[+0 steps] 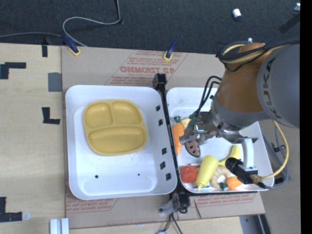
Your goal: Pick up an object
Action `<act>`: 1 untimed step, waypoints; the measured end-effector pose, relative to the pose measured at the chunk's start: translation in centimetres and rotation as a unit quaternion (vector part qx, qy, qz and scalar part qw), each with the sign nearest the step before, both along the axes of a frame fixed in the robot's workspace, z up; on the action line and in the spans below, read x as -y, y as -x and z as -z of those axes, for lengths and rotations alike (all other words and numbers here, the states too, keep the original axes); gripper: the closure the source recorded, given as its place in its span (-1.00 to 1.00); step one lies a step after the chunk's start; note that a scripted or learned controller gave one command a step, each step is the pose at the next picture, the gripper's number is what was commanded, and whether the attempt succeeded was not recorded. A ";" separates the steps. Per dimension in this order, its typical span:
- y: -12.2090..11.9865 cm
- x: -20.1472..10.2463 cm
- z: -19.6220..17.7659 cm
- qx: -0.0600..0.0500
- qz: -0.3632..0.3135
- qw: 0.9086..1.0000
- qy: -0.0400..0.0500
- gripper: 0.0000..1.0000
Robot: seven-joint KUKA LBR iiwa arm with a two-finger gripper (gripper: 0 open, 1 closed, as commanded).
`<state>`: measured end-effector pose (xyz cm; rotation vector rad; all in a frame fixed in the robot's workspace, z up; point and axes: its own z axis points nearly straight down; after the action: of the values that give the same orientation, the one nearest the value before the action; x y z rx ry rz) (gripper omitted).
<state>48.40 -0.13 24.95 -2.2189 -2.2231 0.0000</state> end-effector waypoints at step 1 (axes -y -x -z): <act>0.0 -1.8 -1.4 0.000 0.000 1.000 0.000 1.00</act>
<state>48.40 1.62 26.33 -2.2198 -2.2231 0.0008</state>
